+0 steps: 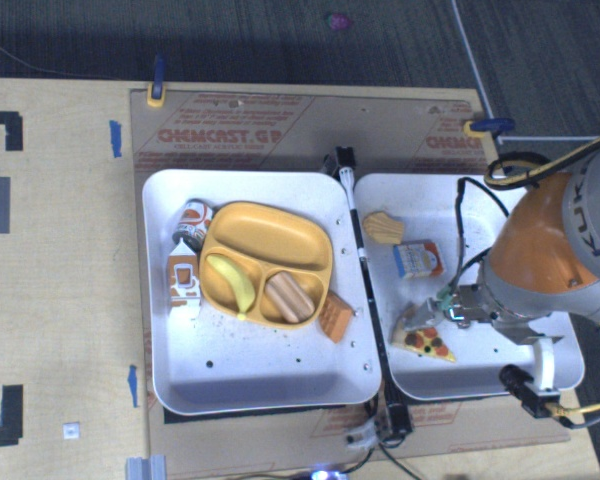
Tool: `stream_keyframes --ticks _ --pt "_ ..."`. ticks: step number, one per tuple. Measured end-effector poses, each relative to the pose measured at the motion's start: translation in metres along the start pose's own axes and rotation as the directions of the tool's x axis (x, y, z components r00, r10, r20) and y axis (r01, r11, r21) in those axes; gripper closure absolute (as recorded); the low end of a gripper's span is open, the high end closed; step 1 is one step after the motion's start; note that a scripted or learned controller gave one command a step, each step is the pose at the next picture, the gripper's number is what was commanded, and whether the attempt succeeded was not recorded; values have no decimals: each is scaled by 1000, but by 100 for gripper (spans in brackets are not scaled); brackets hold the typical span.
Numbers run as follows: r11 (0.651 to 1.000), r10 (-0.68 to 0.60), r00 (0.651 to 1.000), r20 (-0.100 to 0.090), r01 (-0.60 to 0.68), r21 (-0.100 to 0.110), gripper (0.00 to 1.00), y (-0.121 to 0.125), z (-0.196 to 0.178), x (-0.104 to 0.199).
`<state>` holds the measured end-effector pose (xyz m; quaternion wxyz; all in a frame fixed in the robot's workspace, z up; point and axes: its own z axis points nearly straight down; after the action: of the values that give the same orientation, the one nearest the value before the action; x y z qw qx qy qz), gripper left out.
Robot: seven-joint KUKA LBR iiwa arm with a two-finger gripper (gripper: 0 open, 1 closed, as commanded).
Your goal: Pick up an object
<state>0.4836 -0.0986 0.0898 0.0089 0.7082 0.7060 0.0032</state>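
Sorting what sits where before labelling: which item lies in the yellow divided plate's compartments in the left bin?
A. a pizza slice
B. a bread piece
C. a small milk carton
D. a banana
D: the banana lies in a lower compartment of the yellow divided plate, beside a hot dog.

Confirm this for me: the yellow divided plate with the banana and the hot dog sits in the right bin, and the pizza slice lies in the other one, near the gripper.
Not quite. The camera view shows the yellow divided plate, with the banana and the hot dog in its compartments, in the left bin, not the right. The pizza slice lies in the other one, the right bin, near the gripper.
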Motion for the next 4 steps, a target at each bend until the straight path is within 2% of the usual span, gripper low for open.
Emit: stream_keyframes --ticks 1,2,3,4 --pt "1000 2 1000 2 -2 0 0 0 0 2" --pt "1000 2 1000 4 -2 -8 100 3 -12 2" --pt "1000 2 1000 4 -2 -7 0 2 -12 2" --pt "1000 0 1000 -2 0 2 0 0 -1 4"
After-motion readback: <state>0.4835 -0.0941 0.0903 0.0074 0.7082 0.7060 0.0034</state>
